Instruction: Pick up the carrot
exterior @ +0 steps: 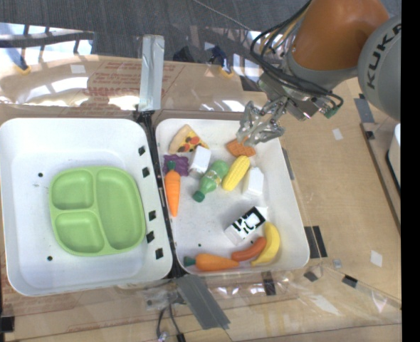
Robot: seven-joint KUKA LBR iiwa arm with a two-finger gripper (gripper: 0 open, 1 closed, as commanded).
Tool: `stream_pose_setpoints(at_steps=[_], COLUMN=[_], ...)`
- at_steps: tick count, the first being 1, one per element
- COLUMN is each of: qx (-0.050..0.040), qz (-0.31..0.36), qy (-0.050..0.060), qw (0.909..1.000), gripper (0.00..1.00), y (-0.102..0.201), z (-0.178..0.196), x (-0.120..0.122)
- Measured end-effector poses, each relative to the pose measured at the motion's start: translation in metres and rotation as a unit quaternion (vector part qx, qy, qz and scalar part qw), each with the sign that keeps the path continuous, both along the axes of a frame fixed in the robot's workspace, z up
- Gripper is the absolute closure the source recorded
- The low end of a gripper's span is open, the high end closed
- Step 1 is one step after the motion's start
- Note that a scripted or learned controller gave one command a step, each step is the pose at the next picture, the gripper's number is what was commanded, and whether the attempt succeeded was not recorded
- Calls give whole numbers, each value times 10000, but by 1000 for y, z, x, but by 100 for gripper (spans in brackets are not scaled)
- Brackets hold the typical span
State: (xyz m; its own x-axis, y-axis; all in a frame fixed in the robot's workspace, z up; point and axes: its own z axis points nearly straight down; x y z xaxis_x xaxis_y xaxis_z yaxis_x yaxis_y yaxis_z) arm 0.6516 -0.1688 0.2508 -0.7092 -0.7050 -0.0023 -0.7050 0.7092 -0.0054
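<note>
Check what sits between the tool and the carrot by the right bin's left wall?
In the camera view, between the tool and the carrot lie a white block and a purple piece.

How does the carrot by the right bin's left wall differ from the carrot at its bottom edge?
The left carrot lies lengthwise along the bin wall, green top up-frame; the bottom carrot lies crosswise, green top pointing left. The left carrot lies apart from the other food; the bottom carrot touches a red chili. Both are orange.

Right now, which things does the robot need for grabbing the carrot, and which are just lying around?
For the job:
carrot
gripper
right bin

Just lying about:
corn
banana
pizza slice
green bottle
green tray
</note>
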Motion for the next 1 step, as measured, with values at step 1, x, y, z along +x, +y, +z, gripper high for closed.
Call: stream_pose_setpoints(at_steps=[1], qx=[32], qz=[-183], qy=[58], qw=[9998], gripper=[100], y=[51], z=[-52], x=[-44])
